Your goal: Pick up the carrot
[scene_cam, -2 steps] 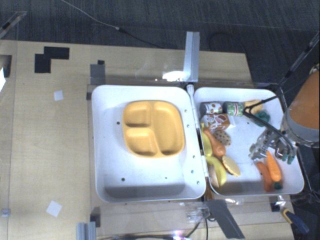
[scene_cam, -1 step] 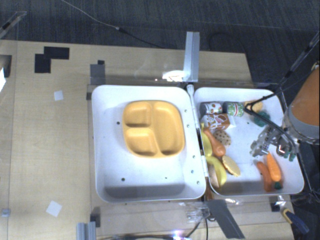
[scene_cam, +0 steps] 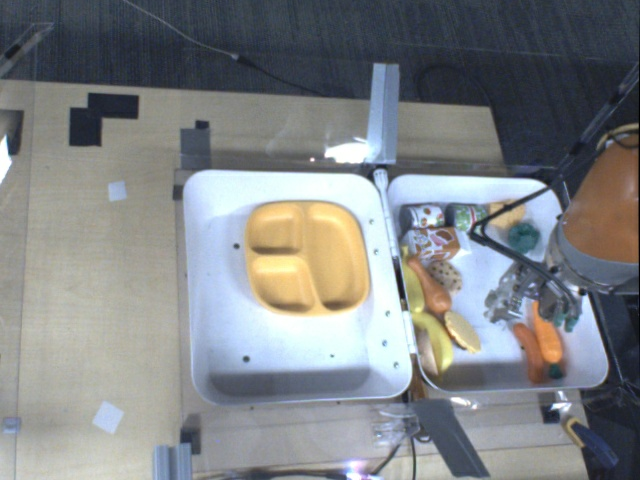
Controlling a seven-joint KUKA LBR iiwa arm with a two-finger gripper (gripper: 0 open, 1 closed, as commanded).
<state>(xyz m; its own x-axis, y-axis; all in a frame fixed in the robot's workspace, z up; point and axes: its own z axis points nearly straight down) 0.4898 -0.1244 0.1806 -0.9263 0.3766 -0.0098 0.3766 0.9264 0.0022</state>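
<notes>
While the grey arm (scene_cam: 600, 223) with its orange band leans in from the right edge of the bench (scene_cam: 90, 298), its gripper (scene_cam: 520, 303) hangs low over the right half of the right bin (scene_cam: 600, 368), the metal fingertips pointing down toward the bin floor; whether they are spread or closed cannot be told from this angle.

Left to right: black marks (scene_cam: 100, 116) sit near the bench's far left corner, and small pale squares (scene_cam: 118, 191) lie on the wood. The left bin (scene_cam: 210, 268) carries a yellow divided plate (scene_cam: 305, 256), set a little toward its far edge. A grey upright post (scene_cam: 384, 113) stands at the far edge where the two bins meet.

The right bin is crowded. Along its left wall lie a long orange-brown vegetable (scene_cam: 430, 286), a yellow banana (scene_cam: 432, 336) and a pale round slice (scene_cam: 463, 332), all touching or overlapping. Near the far edge stand a printed can (scene_cam: 428, 217), a dark bottle (scene_cam: 466, 215) and a teal item (scene_cam: 523, 234). A spotted brown piece (scene_cam: 443, 270) rests just beside the long vegetable.

The carrot (scene_cam: 547, 340), bright orange and stubby with a green tip, lies near the right bin's near right corner, just right of the gripper's fingertips. A second, darker orange piece (scene_cam: 527, 352) lies touching it on the left. A black cable (scene_cam: 505, 248) crosses above the bin in front of the gripper.
</notes>
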